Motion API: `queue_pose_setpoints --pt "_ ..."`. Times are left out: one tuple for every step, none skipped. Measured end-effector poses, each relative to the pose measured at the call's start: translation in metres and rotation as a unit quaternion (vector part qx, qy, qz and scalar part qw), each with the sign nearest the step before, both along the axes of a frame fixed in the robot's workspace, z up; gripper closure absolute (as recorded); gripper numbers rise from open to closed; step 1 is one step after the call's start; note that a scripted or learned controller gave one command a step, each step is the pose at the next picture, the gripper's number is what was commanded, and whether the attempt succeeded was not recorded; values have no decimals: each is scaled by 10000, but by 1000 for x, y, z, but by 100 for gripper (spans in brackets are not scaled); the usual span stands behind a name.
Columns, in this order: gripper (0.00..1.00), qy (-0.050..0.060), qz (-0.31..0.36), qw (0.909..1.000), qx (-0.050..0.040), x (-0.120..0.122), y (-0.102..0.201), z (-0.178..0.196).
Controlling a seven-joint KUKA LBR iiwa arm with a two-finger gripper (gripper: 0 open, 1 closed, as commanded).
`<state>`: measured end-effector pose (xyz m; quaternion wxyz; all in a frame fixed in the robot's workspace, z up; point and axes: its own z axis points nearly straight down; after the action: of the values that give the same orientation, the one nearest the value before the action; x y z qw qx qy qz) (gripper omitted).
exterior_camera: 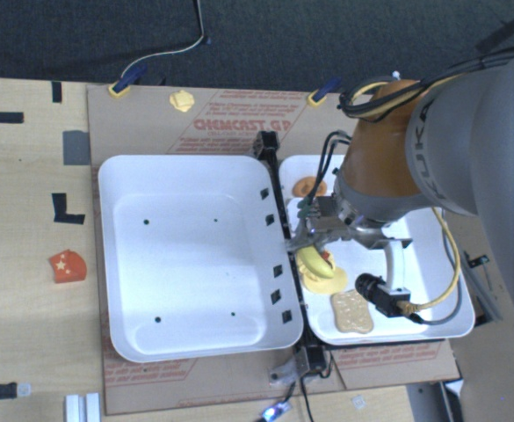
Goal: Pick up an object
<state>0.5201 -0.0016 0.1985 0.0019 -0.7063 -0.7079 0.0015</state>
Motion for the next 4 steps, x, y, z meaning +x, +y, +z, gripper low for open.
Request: queue_pose_setpoints --pt "100 4 -6 10000 -2 -39 17 8" --pt "100 4 8 10000 -3 -29 58 -16" --pt "100 -77 34 10000 10 55 124 63" --pt "100 -9 12 10000 4 -9 141 98"
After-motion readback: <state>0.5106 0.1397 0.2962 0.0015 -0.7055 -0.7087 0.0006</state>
